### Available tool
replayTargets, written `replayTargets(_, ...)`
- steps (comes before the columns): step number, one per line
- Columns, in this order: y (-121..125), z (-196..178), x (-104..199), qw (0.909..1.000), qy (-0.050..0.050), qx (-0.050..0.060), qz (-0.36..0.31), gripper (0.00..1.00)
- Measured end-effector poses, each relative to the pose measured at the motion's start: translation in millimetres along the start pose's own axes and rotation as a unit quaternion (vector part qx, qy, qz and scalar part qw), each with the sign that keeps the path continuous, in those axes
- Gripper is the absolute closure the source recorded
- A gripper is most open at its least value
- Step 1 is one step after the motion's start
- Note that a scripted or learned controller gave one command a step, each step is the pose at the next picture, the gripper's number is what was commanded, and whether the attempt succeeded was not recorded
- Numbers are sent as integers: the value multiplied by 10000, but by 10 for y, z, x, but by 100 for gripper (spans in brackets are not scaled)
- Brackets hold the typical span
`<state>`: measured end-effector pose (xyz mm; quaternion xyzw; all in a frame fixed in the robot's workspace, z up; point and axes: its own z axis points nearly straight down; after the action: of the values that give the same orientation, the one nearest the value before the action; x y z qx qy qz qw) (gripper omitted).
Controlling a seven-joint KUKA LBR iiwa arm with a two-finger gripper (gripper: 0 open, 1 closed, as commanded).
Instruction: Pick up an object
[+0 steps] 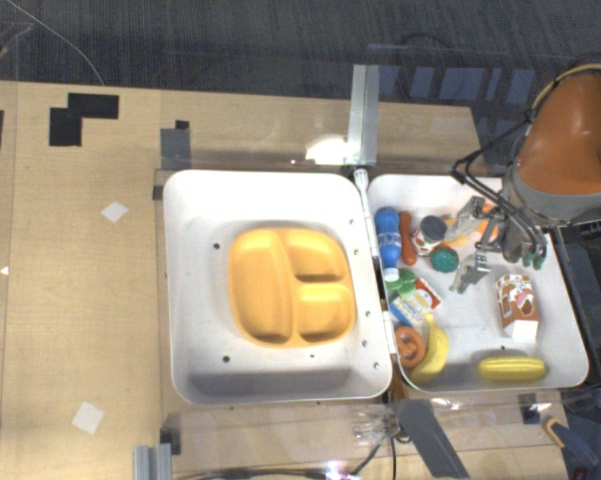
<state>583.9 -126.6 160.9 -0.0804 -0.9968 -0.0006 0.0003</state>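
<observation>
Yellow tray (285, 286) in left bin (195, 218) — alone.

Glossy yellow plastic tray (288, 286), matt wooden bench (70, 298)

I see the pale wooden bench (70, 298) bearing two shallow white plastic bins touching side by side, the left bin (195, 368) at nine o'clock of the right bin (570, 353), with black tape patches (80, 116) toward ten o'clock.
</observation>
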Motion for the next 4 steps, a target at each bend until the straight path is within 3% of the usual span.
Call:
replayTargets(1, -17, 711, -567, 9985, -85, 1, 538, 0)
replayTargets(2, 34, 723, -757, 9737, -6, 10, 2280, 0)
replayTargets(3, 112, 721, -419, 9826, -57, -3, 1858, 0)
replayTargets(4, 294, 722, -659, 9373, -2, 24, 3485, 0)
